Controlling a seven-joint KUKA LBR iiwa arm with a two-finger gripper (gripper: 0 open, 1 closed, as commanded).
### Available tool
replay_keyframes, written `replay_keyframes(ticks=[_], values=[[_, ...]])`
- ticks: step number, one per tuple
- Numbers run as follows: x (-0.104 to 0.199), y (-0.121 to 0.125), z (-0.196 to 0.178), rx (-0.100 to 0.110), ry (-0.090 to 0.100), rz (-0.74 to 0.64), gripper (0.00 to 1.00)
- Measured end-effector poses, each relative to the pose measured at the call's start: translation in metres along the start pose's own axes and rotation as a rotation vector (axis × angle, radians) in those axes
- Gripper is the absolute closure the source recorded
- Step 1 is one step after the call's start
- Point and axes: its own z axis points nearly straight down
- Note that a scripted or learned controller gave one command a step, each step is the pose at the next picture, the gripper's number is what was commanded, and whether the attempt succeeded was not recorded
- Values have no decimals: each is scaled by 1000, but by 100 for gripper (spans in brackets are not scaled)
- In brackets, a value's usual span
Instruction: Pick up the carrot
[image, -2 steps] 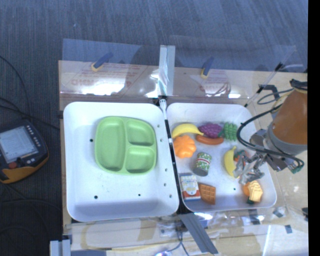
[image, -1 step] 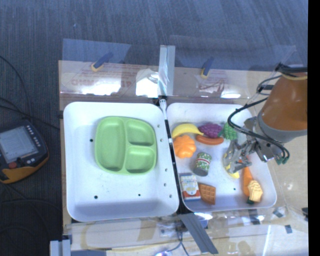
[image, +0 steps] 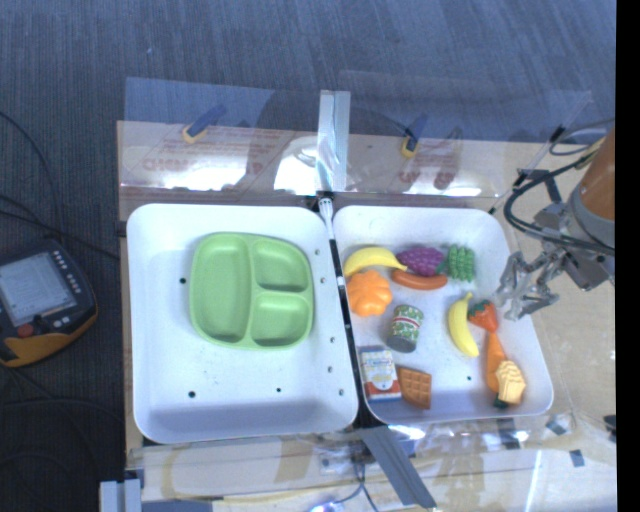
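1. Carrot (image: 493, 352) lying in the right bin (image: 520, 250), near its right wall, between a banana (image: 460, 326) and a corn cob (image: 509, 382).
2. Tool (image: 527, 292) hovering over that wall, fingers spread, holding nothing.
3. Risks, judged: clipping the wall descending; snagging banana or corn instead.

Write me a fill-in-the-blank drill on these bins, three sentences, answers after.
1. The green plate lies in the ___ bin.
2. The carrot lies in the right bin, its green top beside the ___.
3. The gripper hovers at the right bin's ___ rim.

Missing words: left; banana; right
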Motion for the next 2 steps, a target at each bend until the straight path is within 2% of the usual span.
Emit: replay_keyframes(ticks=[1,2], values=[[0,1,1,-3,1,-2,0],[13,11,120,-3,-4,107,0]])
